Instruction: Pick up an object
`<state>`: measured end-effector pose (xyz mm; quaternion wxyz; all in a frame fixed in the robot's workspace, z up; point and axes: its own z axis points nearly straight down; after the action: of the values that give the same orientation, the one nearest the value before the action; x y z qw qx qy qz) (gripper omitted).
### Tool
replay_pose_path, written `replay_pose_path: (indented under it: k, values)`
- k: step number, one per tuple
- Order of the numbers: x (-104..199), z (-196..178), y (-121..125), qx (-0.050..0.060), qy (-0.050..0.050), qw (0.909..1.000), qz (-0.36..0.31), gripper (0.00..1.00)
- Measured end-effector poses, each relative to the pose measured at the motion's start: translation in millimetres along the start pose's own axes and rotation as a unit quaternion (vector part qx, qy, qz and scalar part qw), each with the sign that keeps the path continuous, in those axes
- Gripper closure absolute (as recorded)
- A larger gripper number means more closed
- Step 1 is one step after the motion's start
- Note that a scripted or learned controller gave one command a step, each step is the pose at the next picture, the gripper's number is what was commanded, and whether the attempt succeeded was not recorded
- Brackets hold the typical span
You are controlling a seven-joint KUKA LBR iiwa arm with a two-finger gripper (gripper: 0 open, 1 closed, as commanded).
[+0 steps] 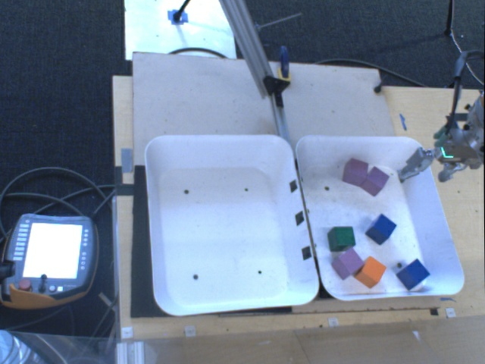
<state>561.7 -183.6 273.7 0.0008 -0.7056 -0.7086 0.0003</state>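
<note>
Bench point(333, 97) | right bin point(432, 203): seven blocks | claw point(428, 165) at rim, grip state unclear

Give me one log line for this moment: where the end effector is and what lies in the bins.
end effector: over right bin upper right rim | held: nothing seen | right bin: seven blocks | stage: before pick

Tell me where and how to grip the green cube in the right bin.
Best taken from straight above, fingers closing on the green cube across its far and left faces' opposites. The purple cube sits close at its near side, so squeezing left-to-right looks safer. The gripper is up at the bin's far right.
</note>
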Motion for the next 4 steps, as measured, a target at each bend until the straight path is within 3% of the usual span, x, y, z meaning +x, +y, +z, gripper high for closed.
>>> replay_pose_path:
  k: [1,4]
  values:
    - [0.2,-1.8,0.7,-0.002,0.0,1.0,0.0,0.0]
    - [-17.3,151.9,1.8,0.0,0.0,1.0,0.001,0.0]
